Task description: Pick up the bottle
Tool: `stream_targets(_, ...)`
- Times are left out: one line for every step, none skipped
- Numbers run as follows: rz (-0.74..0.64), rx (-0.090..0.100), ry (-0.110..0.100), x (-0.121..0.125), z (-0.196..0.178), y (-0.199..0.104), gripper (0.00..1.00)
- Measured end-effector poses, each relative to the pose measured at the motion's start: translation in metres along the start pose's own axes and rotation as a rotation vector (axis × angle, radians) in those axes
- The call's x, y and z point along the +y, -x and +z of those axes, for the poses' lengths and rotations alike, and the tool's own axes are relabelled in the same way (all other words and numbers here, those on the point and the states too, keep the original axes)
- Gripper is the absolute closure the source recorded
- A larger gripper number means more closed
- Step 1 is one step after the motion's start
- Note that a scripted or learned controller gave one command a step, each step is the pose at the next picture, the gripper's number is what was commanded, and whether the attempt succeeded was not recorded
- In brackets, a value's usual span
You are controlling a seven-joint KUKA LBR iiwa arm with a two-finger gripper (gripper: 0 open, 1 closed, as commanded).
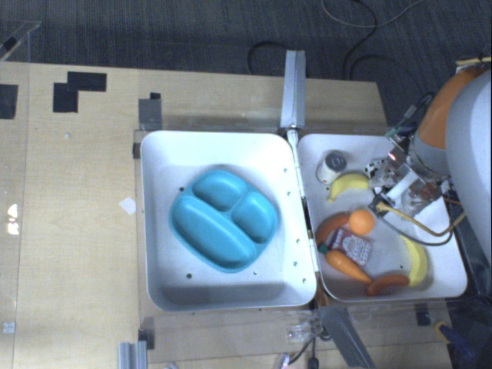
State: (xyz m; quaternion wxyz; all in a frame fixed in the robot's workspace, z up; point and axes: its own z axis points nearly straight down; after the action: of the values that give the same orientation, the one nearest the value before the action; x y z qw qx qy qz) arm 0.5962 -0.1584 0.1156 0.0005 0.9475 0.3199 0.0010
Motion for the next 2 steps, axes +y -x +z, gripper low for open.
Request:
stream_targets(0.441,0.001,0.000,0.012,0.015,-0.072,0.00)
stream_targets(0.309,0.002,-0.015,0.055,0.023,-0.012,0.00)
